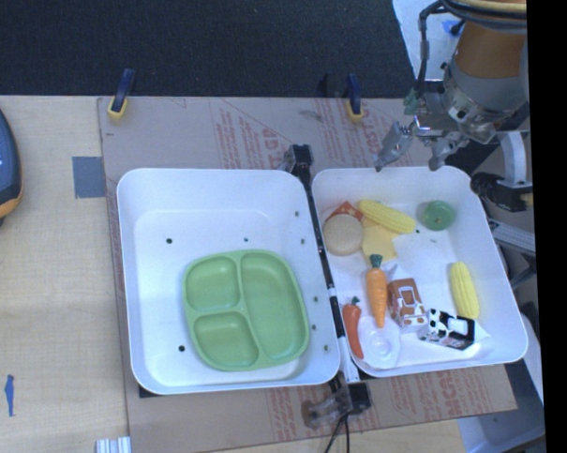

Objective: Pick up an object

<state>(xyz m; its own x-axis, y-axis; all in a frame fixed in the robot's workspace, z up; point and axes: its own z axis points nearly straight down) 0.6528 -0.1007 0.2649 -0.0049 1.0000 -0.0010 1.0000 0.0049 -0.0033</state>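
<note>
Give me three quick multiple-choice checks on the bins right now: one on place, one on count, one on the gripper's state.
1. Where is the green divided plate?
A. left bin
B. right bin
C. on the bench
2. How many corn cobs lie in the right bin?
A. one
B. two
C. four
3. The gripper is:
A. shut on a carrot
B. open, holding nothing
C. pressed into the plate

Answers: 1 A, it lies inside the left bin. 2 B, one cob near the back, another by the right wall. 3 B, its fingers are spread above the bin's far rim.
</note>
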